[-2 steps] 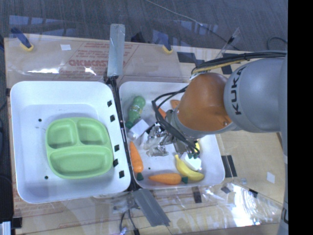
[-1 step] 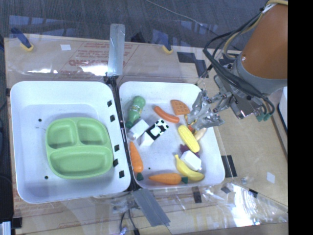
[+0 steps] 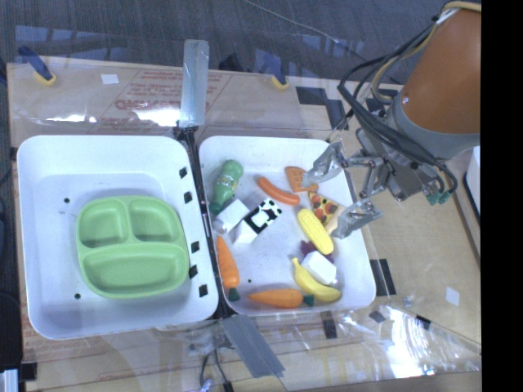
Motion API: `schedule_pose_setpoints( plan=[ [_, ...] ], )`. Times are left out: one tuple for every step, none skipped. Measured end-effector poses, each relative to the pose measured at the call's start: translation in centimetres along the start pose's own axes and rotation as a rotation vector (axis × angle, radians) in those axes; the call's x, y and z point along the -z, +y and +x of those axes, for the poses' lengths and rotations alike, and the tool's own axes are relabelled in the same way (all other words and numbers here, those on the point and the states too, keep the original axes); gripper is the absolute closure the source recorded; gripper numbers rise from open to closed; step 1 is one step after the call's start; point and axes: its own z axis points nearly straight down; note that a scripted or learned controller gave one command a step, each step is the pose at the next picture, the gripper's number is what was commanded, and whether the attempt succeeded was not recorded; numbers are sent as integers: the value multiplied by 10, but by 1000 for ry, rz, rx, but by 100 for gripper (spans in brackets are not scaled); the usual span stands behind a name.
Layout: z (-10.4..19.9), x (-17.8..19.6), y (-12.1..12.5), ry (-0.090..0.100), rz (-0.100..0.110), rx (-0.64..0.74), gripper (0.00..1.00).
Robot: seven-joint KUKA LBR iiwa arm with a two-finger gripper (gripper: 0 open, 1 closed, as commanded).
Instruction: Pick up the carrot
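Two orange carrots lie in the right bin (image 3: 245,147). One carrot (image 3: 278,298) rests along the front wall with its green end to the right. The other carrot (image 3: 227,264) lies against the left wall. My gripper (image 3: 341,193) hangs over the bin's right edge, well to the right of and behind both carrots. It is open, with one fingertip (image 3: 327,163) at the back and the other at the front, and nothing is held between them.
The right bin also holds a green bottle (image 3: 227,182), an orange sausage (image 3: 278,191), a black-and-white piece (image 3: 263,216), corn (image 3: 315,231), a pizza slice (image 3: 325,209), a banana (image 3: 317,288) and a white block (image 3: 319,266). A green divided plate (image 3: 131,245) sits in the left bin.
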Motion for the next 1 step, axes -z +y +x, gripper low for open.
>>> schedule_pose_setpoints(
  plan=[
    [-41,-165,54,12,-13,455,0]
  ],
)
